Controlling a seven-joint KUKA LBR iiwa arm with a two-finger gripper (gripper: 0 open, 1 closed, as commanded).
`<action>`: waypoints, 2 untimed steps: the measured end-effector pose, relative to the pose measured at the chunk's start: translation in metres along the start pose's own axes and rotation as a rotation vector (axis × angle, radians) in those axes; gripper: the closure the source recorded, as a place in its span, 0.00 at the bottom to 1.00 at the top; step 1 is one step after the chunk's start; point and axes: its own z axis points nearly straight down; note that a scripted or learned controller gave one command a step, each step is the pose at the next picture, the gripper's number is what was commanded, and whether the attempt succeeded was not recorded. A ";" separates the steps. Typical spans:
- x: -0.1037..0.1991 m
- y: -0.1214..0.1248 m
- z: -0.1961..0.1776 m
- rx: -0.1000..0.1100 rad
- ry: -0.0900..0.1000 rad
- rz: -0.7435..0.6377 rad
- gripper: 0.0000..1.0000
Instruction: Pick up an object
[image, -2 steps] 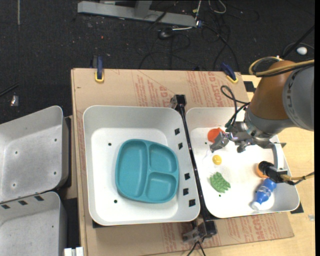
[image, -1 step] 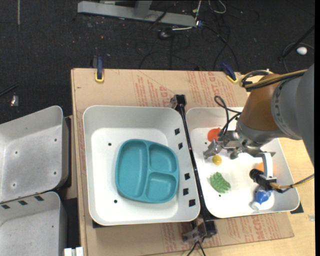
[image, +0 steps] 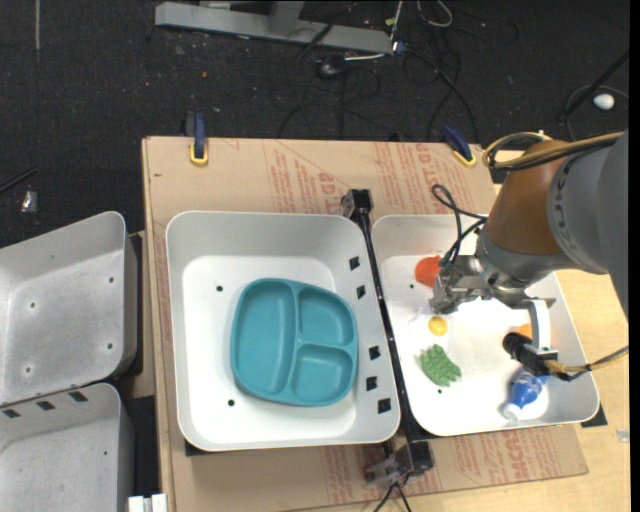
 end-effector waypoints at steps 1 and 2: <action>0.004 -0.002 -0.044 0.000 -0.001 -0.005 1.00; -0.007 -0.004 -0.098 -0.001 -0.002 -0.001 1.00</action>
